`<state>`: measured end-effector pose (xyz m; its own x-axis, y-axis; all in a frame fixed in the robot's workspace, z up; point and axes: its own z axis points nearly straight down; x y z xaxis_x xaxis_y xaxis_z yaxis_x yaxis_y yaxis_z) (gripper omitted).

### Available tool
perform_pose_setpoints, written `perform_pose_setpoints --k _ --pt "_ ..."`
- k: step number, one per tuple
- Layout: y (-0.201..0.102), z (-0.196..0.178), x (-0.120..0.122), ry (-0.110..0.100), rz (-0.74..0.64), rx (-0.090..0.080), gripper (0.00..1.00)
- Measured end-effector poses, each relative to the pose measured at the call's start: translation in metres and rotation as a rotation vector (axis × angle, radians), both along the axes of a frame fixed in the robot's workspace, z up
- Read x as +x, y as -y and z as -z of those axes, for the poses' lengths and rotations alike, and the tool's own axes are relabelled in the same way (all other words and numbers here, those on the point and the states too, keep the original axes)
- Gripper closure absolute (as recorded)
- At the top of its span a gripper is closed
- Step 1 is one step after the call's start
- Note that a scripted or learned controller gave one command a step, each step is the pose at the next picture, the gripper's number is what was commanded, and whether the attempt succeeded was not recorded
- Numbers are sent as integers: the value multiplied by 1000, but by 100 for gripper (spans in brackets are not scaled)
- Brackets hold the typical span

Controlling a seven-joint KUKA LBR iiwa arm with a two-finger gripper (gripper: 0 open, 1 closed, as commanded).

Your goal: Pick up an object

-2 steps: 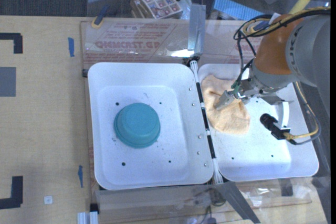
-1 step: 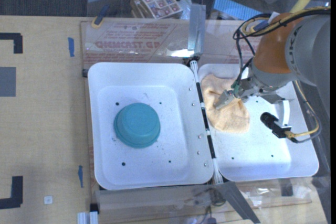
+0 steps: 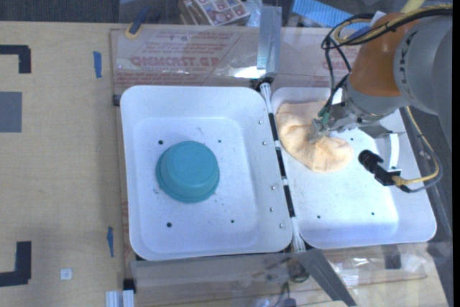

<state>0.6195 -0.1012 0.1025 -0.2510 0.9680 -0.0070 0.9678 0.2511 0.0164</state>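
Observation:
A pale orange, crumpled soft cloth-like object (image 3: pixel 310 141) lies in the upper left part of the right bin (image 3: pixel 359 219). My gripper (image 3: pixel 320 127) reaches down from the right and its tip presses into the middle of that soft object. A teal upside-down bowl (image 3: pixel 188 170) sits in the left bin (image 3: pixel 194 111), left of centre. The grey arm with its orange band comes in over the right bin's upper right corner.
The two white bins sit side by side with a hinged divider (image 3: pixel 279 154) between them. A clear plastic sheet (image 3: pixel 187 57) lies behind the left bin. Wooden bench surface (image 3: pixel 57 154) extends to the left. Clutter of boxes lies beyond the bench.

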Motion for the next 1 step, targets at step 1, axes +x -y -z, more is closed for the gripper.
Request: perform_pose_setpoints --k 1 --pt "6 11 2 -4 -86 0 100"
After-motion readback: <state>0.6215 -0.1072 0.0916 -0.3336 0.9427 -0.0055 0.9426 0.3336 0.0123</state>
